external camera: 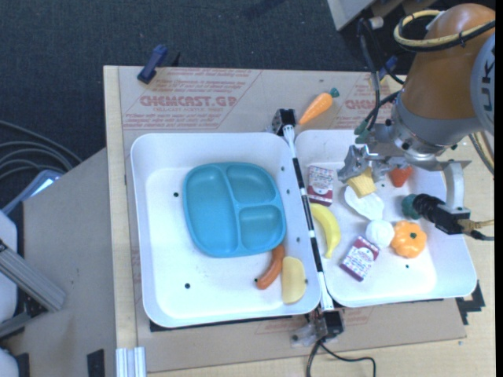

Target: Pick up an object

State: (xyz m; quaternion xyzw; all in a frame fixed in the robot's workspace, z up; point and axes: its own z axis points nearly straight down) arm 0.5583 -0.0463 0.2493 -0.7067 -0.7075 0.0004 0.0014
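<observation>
My gripper (pixel 360 166) hangs over the back of the right bin (pixel 452 285), just above a yellow cheese wedge (pixel 361 185) and seemingly touching its top. A white curved piece (pixel 366 205) lies right in front of the wedge. Close by are a small red-and-white carton (pixel 320 181), a banana (pixel 326 228), a white egg (pixel 380 232), an orange pumpkin (pixel 409 239), a second red carton (pixel 359 258), a red piece (pixel 400 176) and a dark green item (pixel 414 206).
The left bin (pixel 149 210) holds a blue divided plate (pixel 234 208), an orange sausage (pixel 270 270) and a pale yellow slice (pixel 292 279). A toy carrot (pixel 317 107) lies on the board behind the bins. A blue clip (pixel 152 64) sits at the back left.
</observation>
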